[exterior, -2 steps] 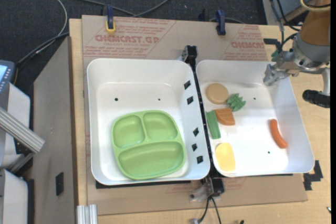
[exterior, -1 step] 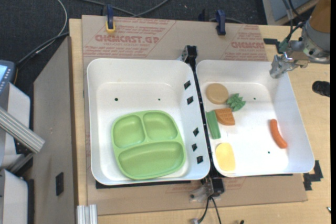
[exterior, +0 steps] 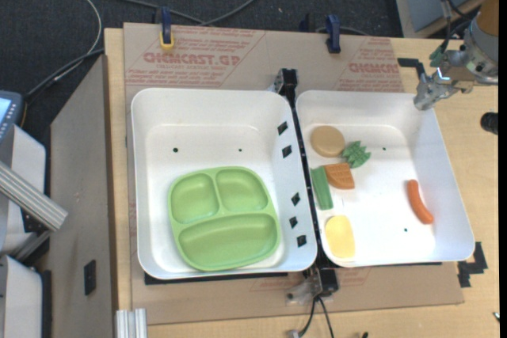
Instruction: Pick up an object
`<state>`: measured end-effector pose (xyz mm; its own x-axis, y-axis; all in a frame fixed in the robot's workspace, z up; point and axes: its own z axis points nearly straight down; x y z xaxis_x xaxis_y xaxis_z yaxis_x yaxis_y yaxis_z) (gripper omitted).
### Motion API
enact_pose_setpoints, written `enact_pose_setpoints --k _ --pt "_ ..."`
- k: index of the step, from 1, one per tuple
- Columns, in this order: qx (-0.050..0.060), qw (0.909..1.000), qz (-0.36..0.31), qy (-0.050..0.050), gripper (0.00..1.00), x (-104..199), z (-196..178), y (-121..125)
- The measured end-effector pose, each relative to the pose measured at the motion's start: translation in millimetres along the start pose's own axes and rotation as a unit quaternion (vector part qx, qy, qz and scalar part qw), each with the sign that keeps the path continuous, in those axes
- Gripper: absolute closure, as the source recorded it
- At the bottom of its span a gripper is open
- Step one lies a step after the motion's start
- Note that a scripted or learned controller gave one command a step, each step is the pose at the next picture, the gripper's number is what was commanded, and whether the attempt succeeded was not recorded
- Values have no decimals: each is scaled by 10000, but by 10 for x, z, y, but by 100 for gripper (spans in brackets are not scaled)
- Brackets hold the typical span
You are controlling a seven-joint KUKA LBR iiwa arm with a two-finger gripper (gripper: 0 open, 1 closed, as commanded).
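Observation:
The right bin (exterior: 444,170) holds a tan round piece (exterior: 326,141), a green leafy piece (exterior: 356,153), an orange wedge (exterior: 341,176), a green stick (exterior: 321,187), a yellow piece (exterior: 339,236) and an orange-red sausage shape (exterior: 420,201). My gripper (exterior: 428,95) hangs at the right bin's far right corner, above its rim, away from all of these pieces. Nothing shows between its fingers.
The left bin (exterior: 150,138) holds a light green divided plate (exterior: 224,216). A black divider clamp strip (exterior: 291,162) runs between the bins. Two clamps (exterior: 165,28) (exterior: 333,34) grip the cardboard's far edge. Cables cross the dark floor behind.

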<state>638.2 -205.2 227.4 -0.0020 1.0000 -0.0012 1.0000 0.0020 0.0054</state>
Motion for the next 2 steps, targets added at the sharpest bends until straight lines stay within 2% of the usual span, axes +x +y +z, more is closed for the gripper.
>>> enact_pose_setpoints --k 1,2 --pt "38 10000 -21 20 100 631 31 -89" --pt "43 10000 -17 21 100 1127 76 -250"
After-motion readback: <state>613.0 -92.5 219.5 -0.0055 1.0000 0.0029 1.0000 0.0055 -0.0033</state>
